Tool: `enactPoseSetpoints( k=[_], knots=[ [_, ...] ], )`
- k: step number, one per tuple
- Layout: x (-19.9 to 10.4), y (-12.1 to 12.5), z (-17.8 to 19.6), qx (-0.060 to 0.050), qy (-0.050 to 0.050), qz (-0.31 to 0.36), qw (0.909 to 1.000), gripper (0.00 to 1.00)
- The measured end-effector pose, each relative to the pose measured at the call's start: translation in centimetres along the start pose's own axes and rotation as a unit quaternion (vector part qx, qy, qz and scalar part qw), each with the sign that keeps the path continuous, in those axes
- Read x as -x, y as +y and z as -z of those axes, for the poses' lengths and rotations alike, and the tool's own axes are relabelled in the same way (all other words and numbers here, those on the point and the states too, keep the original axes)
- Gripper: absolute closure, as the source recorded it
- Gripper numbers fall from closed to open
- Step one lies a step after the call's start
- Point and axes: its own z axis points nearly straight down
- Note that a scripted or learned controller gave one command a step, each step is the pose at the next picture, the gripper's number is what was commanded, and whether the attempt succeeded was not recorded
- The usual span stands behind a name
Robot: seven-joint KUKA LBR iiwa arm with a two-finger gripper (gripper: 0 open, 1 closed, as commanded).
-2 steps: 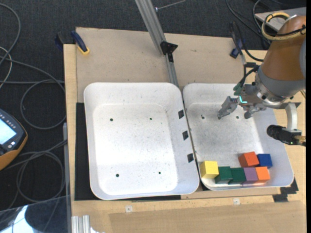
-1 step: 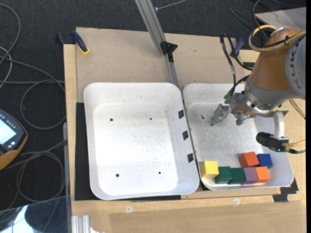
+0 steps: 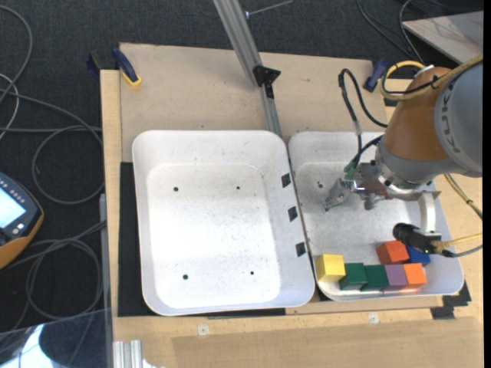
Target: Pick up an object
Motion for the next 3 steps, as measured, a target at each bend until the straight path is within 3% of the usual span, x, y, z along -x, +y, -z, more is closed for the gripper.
enactPoseSetpoints(
  k=[1,2,3],
  knots=[
    [-0.1,0.0,-2.8,0.001,0.0,0.0,1.0,0.0],
    [-0.1,0.1,-1.5,0.003,0.0,0.0,1.0,1.0],
    [-0.9,-0.3,4.3,0.007,-0.001,0.001,1.0,1.0]
  ],
)
